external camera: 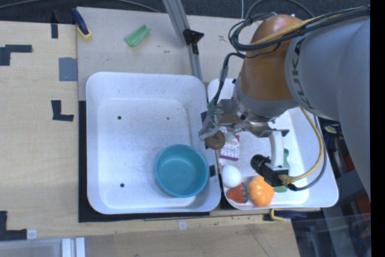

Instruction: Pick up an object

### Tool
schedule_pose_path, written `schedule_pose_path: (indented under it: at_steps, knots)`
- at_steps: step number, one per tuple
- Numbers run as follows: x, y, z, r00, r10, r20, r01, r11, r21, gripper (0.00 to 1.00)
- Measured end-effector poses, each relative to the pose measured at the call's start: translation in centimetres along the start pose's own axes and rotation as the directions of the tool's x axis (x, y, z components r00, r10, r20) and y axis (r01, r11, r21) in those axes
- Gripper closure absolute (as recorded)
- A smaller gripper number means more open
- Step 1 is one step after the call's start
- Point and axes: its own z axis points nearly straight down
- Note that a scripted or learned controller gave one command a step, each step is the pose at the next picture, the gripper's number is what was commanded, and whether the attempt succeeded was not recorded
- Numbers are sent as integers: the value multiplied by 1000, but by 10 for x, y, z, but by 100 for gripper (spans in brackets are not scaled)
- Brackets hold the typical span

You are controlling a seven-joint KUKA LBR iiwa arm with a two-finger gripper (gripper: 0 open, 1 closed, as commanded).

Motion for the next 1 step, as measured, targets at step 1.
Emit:
schedule_pose_path:
  at_steps: [1]
  knots:
    - [59, 7, 11, 1000, -1, -1, 1, 1000, 0, 100]
